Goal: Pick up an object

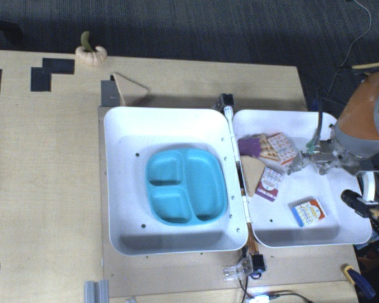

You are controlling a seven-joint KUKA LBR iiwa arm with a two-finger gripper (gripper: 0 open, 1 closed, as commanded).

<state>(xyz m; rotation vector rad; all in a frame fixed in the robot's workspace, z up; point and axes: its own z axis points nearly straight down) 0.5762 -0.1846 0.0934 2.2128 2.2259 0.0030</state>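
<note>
i'm watching the arm (366, 125) reach in from the right edge of the frame, its wrist low over the right bin (350, 235). the gripper (301, 163) sits in the upper middle of that bin, just beside the right edge of a red-and-white patterned packet (279, 147). from this slant i cannot tell whether it is spread or closed, and i see nothing held in it.

everything worth picking lies loose on the floor of the right bin. a purple packet (249, 146) lies touching the patterned one on its left. a smaller packet (270, 184) lies just below them, near the divider. a blue-and-white box (308, 212) lies by itself toward the lower right. the patterned packet looks like the target to me, since the gripper is nearest to it.

the left bin (114, 169) carries a blue divided tray (186, 185) lying flat in the centre, well apart from the arm, so i doubt it matters for this try.

the packets look thin and flat, and the cluster at the top overlaps, so i judge a pinch there could slide off or drag a neighbour. the box stands clear of the others and would be the easier grab. the worktop (44, 169) around the bins has only a small gourd (90, 54) at the upper left.
</note>
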